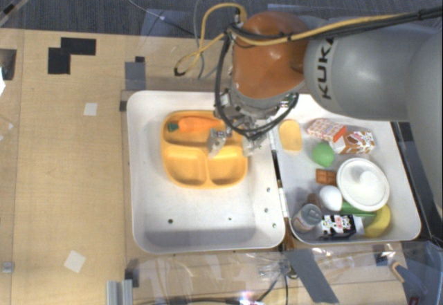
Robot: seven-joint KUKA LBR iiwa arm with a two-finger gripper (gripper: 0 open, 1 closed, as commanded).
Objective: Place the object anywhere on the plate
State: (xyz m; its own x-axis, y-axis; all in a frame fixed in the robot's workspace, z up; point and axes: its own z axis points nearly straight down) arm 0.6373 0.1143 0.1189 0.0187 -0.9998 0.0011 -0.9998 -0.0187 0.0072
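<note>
A yellow divided plate lies in the left white bin. An orange carrot with a green top rests in the plate's far compartment. My gripper hangs over the plate's right side, just right of the carrot, under the orange wrist. Its two fingertips show apart, with nothing between them. The carrot's right end runs under the wrist and is hidden.
The right bin holds a yellow block, a snack packet, a green ball, a white bowl, an egg, a banana, a can and a small carton. The grey arm spans the upper right.
</note>
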